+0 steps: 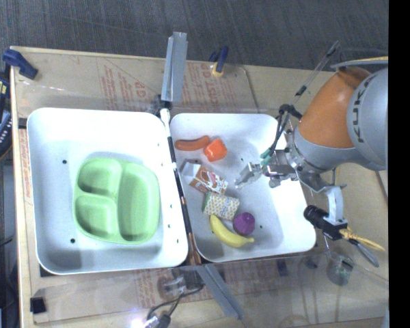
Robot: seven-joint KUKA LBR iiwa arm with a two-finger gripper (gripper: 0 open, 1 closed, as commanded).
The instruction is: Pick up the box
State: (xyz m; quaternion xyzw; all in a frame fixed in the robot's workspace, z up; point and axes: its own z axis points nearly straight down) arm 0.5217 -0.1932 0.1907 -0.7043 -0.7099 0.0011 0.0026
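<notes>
The box [209, 179] is lying in the right bin [287, 234], near its left wall, with its long axis running from far-left to near-right. The gripper [249, 175] is hanging just right of it, empty, but whether it is spread is too blurred to tell.
</notes>
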